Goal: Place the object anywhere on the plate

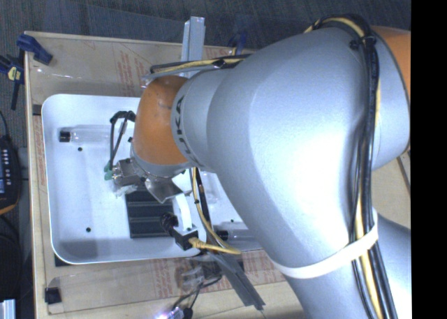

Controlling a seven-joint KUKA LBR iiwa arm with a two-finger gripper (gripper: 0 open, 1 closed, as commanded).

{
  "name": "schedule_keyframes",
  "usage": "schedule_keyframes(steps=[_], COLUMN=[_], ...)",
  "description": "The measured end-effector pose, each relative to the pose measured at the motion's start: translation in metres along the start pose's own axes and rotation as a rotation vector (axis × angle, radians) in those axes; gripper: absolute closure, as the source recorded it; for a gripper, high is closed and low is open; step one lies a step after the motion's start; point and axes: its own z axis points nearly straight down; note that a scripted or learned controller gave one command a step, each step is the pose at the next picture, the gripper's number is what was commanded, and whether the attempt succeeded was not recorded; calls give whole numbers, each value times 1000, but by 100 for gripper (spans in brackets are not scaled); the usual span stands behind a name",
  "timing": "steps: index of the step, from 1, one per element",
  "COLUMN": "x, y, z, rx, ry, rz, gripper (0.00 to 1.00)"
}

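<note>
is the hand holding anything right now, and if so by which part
Cannot be told. The hand hangs low over the left bin, and the arm covers its tips, so no object shows in its grip.

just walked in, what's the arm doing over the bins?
The arm reaches in from the right and hangs over the left bin, blocking most of the view. Its wrist end, with the pincer, sits low above the bin floor beside a black ribbed block. A clear tube with a dark cap lies near the bin's far left corner. Whether the pincer has anything can't be made out.
</note>
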Motion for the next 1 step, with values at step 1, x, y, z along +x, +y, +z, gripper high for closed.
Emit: schedule_keyframes(steps=[1], x=[103], y=[-43], z=[1], rx=[0], ry=[0], rz=[537], gripper=[100])
